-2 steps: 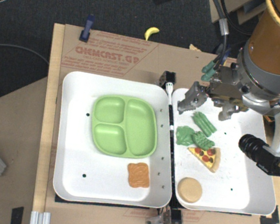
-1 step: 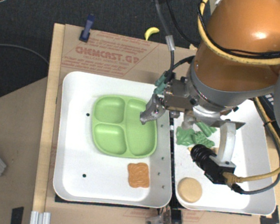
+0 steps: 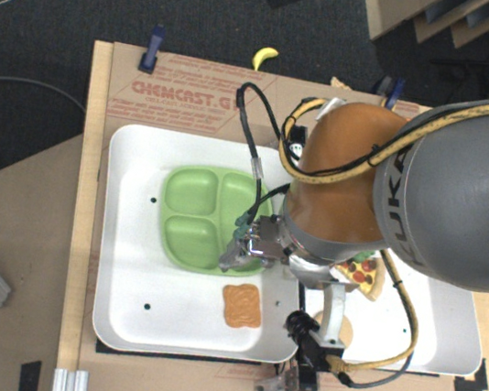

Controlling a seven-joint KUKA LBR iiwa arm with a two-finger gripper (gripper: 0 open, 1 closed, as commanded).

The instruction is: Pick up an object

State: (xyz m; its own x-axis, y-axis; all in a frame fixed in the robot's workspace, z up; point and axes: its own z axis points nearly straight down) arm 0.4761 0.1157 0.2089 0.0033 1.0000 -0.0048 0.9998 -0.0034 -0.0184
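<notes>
A green divided plate (image 3: 199, 215) lies in the left bin (image 3: 125, 244). My gripper (image 3: 244, 244) hangs low over the plate's right edge, near its lower right corner. An orange-brown toy waffle (image 3: 243, 306) lies just below the gripper on the bin floor, apart from it. A toy pizza slice (image 3: 362, 273) shows in the right bin (image 3: 442, 344), partly hidden under the arm. The wrist hides the gripper's tips and whatever is right beneath them.
A pale round item (image 3: 337, 327) lies in the right bin, below the pizza slice and partly behind the cable. A yellow toy banana (image 3: 265, 56) sits off the board at the back. Blue clamps (image 3: 151, 48) hold the cardboard base.
</notes>
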